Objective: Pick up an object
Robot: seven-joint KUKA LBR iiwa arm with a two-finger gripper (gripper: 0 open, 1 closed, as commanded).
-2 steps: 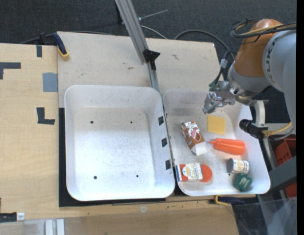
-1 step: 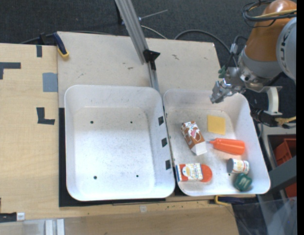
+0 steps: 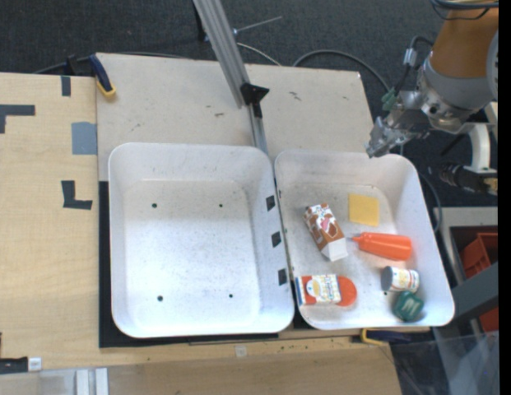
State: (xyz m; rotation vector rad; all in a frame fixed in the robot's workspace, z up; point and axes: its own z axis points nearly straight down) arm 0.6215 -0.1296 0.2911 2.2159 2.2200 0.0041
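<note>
While hovering above the far rim of the right bin (image 3: 420,183) with nothing between its fingers, gripper (image 3: 377,145) too small and dark to read as spread or closed. Below it, near the bin's middle: brown carton (image 3: 324,230), likely light and stiff, best pinched across its narrow sides. Just right of carton: orange bottle (image 3: 385,244), probably smooth, liable to roll.
</note>
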